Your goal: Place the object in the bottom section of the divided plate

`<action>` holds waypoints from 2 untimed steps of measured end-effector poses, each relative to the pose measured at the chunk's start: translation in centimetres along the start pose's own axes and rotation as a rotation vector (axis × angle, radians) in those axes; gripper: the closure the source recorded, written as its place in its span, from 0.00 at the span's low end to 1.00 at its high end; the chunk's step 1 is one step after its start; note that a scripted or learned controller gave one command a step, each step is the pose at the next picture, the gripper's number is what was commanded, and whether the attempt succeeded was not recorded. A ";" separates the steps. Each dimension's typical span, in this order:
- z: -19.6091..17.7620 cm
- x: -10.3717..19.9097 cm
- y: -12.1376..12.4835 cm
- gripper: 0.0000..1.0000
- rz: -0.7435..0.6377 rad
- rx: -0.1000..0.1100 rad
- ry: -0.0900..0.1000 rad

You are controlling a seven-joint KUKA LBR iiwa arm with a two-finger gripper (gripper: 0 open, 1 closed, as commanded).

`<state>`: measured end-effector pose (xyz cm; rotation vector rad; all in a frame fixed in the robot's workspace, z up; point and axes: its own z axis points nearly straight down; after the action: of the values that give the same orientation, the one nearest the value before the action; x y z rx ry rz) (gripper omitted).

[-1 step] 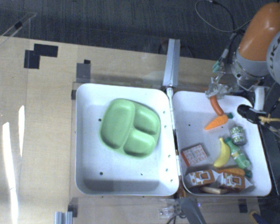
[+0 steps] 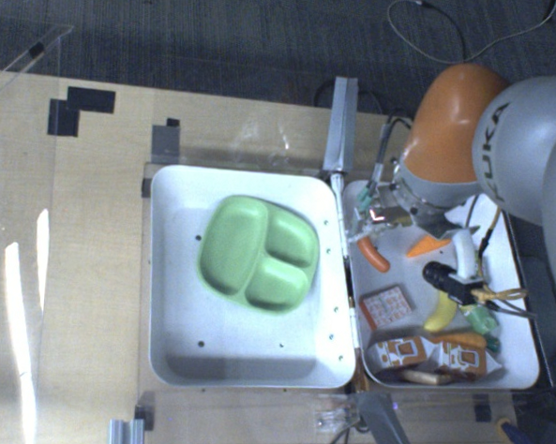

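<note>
You see the arm reaching in from 3 o'clock over the right bin, with the gripper low over that bin's 11 o'clock corner, close to the wall beside the left bin. You cannot tell whether it is spread or pressed together, because the wrist hides it from above. Just toward 6 o'clock of the gripper, a small orange-red sausage-shaped piece lies on the bin floor, the nearest loose thing to it; you cannot tell whether they touch. An orange wedge lies at its 2 o'clock, a square waffle at its 5 o'clock, and a banana and a brown-and-white packet sit nearer the bin's 6 o'clock edge. The green divided plate rests tilted in the middle of the left bin, its long section toward 9 o'clock and two smaller ones toward 3 o'clock
</note>
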<state>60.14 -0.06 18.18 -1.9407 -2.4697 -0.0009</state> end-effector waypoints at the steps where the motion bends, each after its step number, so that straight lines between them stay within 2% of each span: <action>1: -0.5 5.0 7.0 1.00 0.074 -0.001 0.000; 2: -10.6 14.3 4.1 1.00 0.036 -0.002 0.000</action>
<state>60.76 14.75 28.77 -1.9854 -2.4359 -0.0037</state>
